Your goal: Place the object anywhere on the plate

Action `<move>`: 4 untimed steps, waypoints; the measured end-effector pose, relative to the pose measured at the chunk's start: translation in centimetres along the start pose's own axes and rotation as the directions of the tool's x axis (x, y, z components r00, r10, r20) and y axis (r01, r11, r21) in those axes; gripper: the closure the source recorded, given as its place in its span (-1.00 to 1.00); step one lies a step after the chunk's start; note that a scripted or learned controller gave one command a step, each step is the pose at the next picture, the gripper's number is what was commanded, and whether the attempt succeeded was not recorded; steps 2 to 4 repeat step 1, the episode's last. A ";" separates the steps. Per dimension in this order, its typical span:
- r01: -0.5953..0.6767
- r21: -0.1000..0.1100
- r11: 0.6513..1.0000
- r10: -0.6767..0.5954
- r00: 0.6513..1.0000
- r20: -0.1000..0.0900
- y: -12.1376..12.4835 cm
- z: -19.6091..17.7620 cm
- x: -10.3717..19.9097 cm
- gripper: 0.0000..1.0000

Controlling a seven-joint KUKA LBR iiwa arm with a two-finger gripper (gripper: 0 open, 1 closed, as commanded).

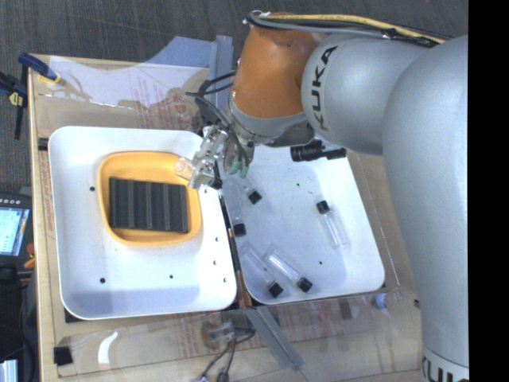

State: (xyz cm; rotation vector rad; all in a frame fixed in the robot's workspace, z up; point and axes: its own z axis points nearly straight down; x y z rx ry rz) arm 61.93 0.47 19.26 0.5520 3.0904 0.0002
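On the bench, camera view: you've got a pale wooden top with two shallow white bins side by side. Dark carpet-like floor runs around it. Papers lie along the far edge, a lit small screen sits at the left edge, and loose cables lie at the near edge.

The left bin holds one yellow plate with a dark ribbed centre. The right bin holds the loose small parts.

The arm comes in from the right, its orange band above the wrist. The gripper hangs over the seam between the bins, at the plate's upper right corner. You can't tell from this angle whether it's released or clenched; the tip is cluttered and small.

A small clear object sits right at the gripper's tip, over the plate's upper right rim. Whether it is gripped, touching the plate or just above it, you can't tell.

Count for the right bin:
- Five small black caps.
- Three of them clearly sit on see-through tubes: one tube right of centre, and two lying near each other at the near edge.
- The other two black pieces lie near the bin's left wall; any clear body is too faint to confirm.

One plate, two bins, one arm.
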 end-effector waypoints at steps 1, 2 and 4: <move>0.000 0.000 1.000 0.000 1.000 0.000 0.0 0.0 0.0 -1.00; 0.000 0.000 1.000 0.000 1.000 0.000 0.0 0.0 0.0 -1.00; 0.000 0.000 1.000 0.000 1.000 0.000 0.0 0.0 0.0 -1.00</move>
